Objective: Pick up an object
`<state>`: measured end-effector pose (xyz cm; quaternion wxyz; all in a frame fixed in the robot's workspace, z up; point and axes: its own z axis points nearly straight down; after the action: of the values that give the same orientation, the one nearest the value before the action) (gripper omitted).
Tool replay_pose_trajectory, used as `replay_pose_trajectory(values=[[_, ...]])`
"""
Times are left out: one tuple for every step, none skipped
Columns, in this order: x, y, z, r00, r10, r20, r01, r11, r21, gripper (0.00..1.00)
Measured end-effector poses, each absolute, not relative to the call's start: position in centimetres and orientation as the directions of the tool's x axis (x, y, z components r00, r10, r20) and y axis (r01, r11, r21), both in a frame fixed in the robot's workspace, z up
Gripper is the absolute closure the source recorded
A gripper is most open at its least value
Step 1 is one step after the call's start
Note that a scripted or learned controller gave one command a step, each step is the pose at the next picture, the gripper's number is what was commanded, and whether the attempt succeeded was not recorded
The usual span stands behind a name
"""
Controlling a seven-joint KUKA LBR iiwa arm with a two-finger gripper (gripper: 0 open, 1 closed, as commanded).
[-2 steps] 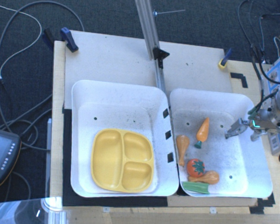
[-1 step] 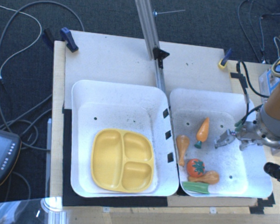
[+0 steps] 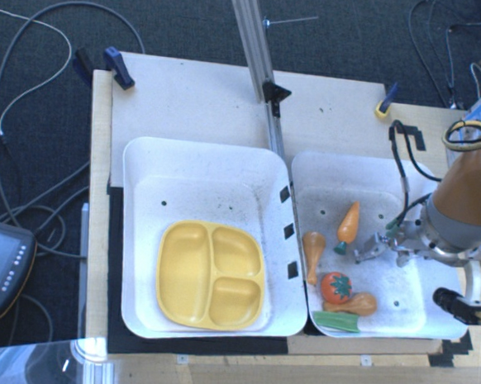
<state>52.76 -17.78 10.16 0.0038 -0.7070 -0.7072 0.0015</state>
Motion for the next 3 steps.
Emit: replay_pose_trajectory(values=[[52.7, -17.7, 9.2, 0.0, 1.0, 0.002, 1.0, 0.0, -0.004, 0.0], [52.9, -17.7, 10.4, -0.001, 1.0, 0.002, 1.0, 0.001, 0.0, 1.0], [53.2, -17.9, 16.8, -0.002, 1.0, -0.002, 1.0, 0.002, 0.007, 1.0]])
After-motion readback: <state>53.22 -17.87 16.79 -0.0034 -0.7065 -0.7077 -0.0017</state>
